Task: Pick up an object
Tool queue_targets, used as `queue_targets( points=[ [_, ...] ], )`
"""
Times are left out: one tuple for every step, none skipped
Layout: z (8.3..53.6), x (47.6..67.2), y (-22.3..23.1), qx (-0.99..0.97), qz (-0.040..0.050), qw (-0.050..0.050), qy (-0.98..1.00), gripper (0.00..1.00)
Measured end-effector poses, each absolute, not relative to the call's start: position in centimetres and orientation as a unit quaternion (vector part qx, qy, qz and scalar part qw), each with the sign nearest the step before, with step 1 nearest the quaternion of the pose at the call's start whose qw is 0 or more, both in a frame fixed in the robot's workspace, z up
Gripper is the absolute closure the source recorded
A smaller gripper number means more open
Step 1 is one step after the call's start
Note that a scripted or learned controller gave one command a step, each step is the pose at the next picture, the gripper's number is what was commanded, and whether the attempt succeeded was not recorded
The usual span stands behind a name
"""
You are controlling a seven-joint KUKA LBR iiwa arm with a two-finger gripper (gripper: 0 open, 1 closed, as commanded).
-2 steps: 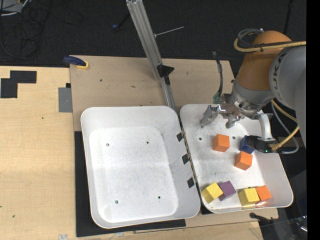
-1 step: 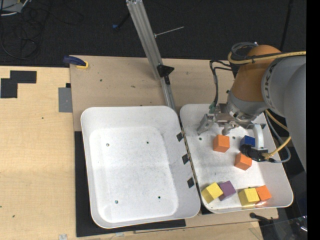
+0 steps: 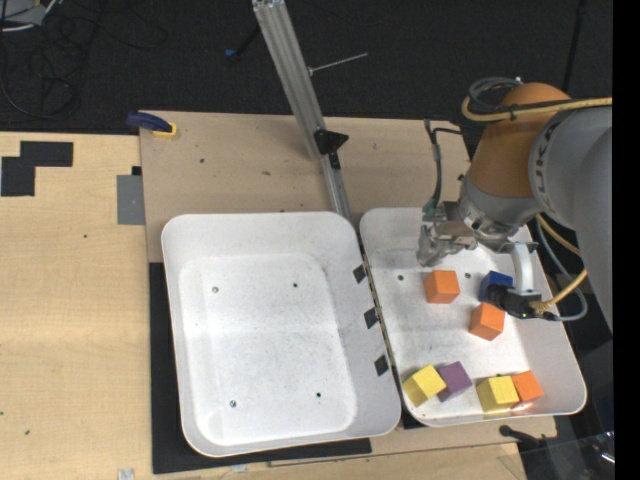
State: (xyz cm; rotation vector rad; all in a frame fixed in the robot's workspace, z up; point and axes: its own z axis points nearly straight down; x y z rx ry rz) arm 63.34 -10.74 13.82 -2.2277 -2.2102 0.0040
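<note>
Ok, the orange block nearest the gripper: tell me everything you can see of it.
The orange block is a small cube, matte and plain, possibly foam or painted wood. It lies flat in the right bin, in its upper half, top face lighter than its sides. It sits just below the gripper, not visibly gripped. Nothing touches it; a second orange cube lies apart to its lower right.

A robotics lab: pale wooden bench point(image 3: 70, 268), black backdrop with loose cables point(image 3: 40, 28), slanted aluminium rail point(image 3: 295, 78).
</note>
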Motion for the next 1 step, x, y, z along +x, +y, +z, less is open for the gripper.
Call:
queue_targets(
  points=[
    [18.63, 63.82, -10.02, -0.707, -0.0010, -0.001, -0.707, 1.00]
  ],
)
